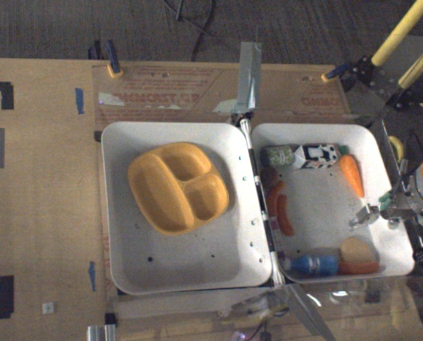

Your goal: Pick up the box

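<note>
White with black patches, the box (319,155) lies on its side at the far edge of the right bin (318,222), between a green can (277,155) and a carrot (351,174). My gripper (371,215) hangs low by the right wall, well apart from it. I cannot tell how far it is open. Nothing is lifted; the approach and the grasp both remain.

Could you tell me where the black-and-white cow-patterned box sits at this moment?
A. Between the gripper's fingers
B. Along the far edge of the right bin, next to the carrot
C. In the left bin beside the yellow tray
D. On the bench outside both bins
B: the box lies along the right bin's far edge, with the carrot just right of it.
</note>
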Robot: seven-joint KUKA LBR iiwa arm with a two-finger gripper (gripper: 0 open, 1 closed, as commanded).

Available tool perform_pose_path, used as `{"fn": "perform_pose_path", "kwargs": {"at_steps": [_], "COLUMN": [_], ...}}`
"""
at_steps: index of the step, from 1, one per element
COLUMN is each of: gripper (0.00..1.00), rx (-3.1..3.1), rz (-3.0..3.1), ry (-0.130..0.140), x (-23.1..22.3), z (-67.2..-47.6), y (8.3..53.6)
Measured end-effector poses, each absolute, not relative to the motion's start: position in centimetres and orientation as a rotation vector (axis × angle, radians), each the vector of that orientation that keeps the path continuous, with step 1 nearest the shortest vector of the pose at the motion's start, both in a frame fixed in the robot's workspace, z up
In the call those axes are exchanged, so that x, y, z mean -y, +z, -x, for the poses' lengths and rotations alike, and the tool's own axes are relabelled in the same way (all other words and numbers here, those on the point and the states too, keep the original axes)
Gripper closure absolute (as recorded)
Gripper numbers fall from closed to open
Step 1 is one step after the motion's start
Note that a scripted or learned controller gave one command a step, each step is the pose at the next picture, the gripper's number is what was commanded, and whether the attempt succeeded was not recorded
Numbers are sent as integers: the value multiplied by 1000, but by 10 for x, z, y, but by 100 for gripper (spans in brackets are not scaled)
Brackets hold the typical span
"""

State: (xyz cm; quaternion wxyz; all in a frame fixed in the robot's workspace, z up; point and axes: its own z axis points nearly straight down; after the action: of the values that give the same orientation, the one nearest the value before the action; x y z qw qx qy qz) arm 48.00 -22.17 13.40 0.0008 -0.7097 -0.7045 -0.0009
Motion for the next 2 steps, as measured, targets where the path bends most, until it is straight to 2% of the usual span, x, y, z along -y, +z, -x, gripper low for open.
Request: {"fn": "perform_pose_path", "kwargs": {"at_steps": [1, 2], "gripper": [100, 100], "rx": [2213, 2210], "rz": [2232, 2238], "ry": [-4, -11], "x": [222, 216], "z": [-481, -483], "y": [144, 89]}}
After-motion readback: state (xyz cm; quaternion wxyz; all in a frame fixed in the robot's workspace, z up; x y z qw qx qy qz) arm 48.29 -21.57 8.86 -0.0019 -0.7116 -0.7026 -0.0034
